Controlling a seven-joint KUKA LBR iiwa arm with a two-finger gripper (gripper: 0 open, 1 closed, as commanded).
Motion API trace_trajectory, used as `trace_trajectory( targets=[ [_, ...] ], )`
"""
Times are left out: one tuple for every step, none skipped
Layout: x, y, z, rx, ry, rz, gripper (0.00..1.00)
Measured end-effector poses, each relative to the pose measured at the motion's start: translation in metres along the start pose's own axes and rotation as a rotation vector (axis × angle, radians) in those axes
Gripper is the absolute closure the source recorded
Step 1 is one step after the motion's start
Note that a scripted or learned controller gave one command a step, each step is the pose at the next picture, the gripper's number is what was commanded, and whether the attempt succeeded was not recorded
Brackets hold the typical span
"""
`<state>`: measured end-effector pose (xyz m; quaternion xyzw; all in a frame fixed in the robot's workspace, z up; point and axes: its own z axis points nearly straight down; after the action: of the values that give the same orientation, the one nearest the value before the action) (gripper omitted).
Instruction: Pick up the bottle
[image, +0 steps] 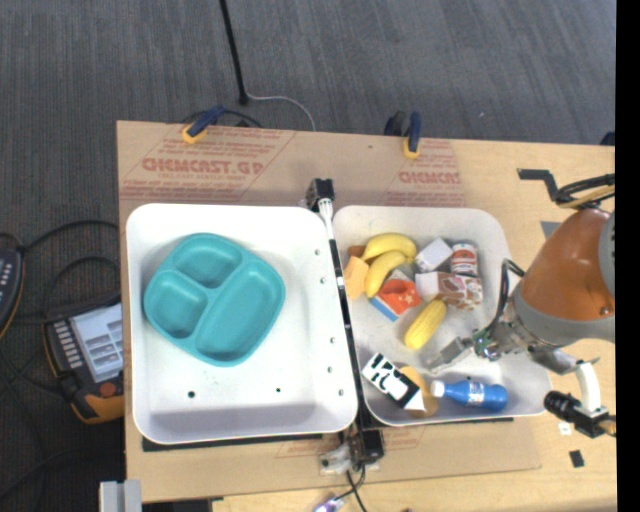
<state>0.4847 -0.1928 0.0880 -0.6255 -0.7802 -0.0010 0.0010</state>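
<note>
The bottle lies on its side in the right bin, just below the pincer and not yet lifted. The pincer hangs low over the bin, its two fingers parted and holding nothing; the whole grasp remains to do

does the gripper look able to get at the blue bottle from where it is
Probably yes: the gripper hangs just above the bottle, which lies flat with its top bare; only the black-and-white box crowds its cap end.

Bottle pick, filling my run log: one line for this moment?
arm: over right bin | gripper: above bottle, apart | bottle: lying flat, ungrasped
</note>
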Motion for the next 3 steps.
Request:
trace_trajectory(
  targets=[
    [-0.030,-0.007,-0.064,0.000,-0.004,0.138,0.00],
    [-0.019,-0.002,-0.010,0.005,0.023,0.460,0.00],
    [-0.019,-0.005,-0.072,0.001,-0.004,0.541,0.00]
  ],
)
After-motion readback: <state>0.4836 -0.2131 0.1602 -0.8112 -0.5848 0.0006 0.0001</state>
